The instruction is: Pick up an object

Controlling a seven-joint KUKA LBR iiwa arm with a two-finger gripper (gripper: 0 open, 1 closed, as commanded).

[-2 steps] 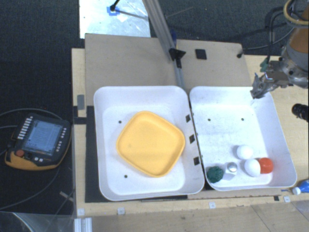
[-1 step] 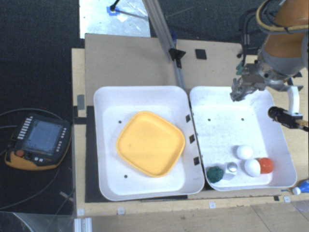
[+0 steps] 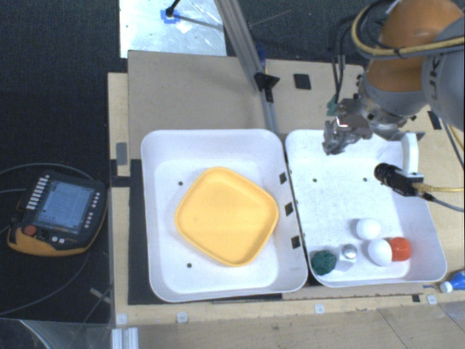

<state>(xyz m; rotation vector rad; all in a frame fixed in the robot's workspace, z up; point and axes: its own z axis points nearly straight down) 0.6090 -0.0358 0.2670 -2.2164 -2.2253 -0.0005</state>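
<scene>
While the claw [image 3: 336, 145] hangs over the right bin [image 3: 341, 195], nothing shows in it

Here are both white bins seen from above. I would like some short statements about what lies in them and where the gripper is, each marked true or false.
1. The yellow plate lies in the left bin. True.
2. The gripper is over the near end of the right bin. False: it is at the far end of the right bin, away from the objects.
3. Two white balls lie in the right bin. True.
4. The orange ball lies on the yellow plate. False: it is in the right bin, beside a white ball.
5. The green object is in the right bin's near left corner. True.
</scene>
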